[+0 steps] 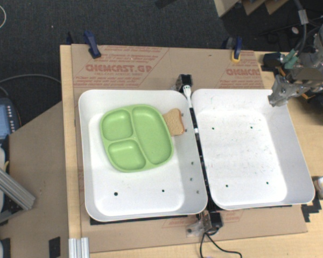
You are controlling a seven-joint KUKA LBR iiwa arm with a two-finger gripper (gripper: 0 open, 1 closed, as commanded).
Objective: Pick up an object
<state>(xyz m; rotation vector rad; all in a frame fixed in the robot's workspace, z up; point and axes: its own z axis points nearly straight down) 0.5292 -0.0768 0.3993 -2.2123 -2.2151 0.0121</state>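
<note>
A green divided plate (136, 137) lies in the left white bin (97, 192), toward its back. A tan, toast-like piece (175, 122) rests against the plate's right rim, close to the divider between the bins. My gripper (280, 95) hangs at the back right corner of the right bin (290, 160), far from both objects. I see nothing held in it. The arm's wrist and cables sit behind it at the view's right edge.
The bins stand side by side on a brown cardboard sheet (124, 63) clamped to the bench by a blue clamp (91, 43) and a yellow one (236, 52). A black bracket (184, 82) sits at the back between the bins.
</note>
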